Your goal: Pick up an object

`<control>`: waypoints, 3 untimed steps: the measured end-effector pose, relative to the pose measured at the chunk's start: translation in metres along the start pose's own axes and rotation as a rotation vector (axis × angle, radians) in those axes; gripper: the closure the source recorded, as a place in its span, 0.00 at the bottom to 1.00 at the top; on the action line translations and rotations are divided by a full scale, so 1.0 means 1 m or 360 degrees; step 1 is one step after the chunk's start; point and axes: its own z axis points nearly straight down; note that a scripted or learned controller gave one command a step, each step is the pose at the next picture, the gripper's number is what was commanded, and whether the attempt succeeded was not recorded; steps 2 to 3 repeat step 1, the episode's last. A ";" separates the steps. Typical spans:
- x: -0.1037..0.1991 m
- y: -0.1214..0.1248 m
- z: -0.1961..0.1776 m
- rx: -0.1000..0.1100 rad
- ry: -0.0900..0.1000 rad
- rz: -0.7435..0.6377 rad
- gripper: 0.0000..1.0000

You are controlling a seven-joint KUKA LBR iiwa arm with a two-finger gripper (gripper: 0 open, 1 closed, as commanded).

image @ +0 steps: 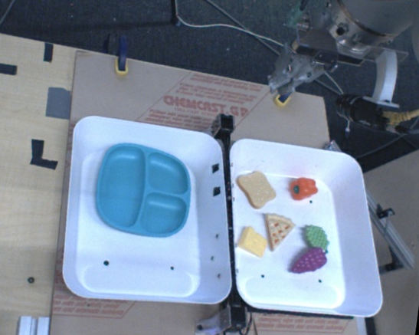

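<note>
Gripper [289,80]: raised beyond the right bin's [364,223] far edge; grip state cannot be told.
Left bin [80,207]: blue plate [144,191].
Right bin: toy foods, untouched.

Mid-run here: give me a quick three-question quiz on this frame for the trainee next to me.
1. True or false: the blue plate lies in the left bin.
2. Which item lies nearest the right bin's divider edge? A) purple grapes B) bread slice C) red pepper
3. Fill in: the gripper hangs above the bench, beyond the bins' ____ edge.

Key: 1 true; 2 B; 3 far.
</note>
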 end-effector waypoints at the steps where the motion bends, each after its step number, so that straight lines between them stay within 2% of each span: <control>1: 0.067 0.035 -0.098 0.0011 0.0002 -0.0005 1.00; 3: 0.067 0.035 -0.098 0.0011 0.0002 -0.0005 1.00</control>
